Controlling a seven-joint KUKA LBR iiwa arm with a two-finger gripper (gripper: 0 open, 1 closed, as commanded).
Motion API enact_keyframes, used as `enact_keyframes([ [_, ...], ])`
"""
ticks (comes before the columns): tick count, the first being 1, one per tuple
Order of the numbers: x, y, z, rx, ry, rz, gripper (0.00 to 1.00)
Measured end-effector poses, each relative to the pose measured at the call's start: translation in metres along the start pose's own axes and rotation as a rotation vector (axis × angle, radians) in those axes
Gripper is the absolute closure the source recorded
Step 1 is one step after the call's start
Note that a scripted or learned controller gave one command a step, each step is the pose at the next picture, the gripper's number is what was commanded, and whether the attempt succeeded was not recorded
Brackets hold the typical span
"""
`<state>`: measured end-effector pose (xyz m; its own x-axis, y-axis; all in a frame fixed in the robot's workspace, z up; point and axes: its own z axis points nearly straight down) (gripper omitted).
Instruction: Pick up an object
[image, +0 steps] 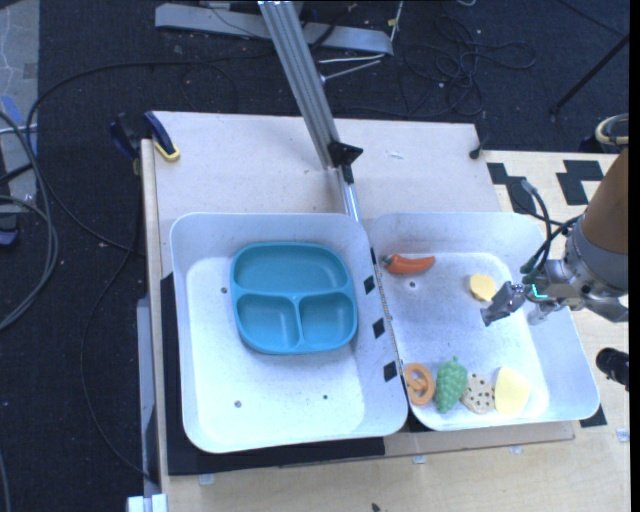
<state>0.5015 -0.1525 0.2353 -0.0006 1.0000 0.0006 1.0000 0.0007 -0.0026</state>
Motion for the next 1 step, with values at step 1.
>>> enact_keyframes([
  [1, 0.0, 0.0006, -0.0008, -0.002, 0.0, 0.0, 0.0],
])
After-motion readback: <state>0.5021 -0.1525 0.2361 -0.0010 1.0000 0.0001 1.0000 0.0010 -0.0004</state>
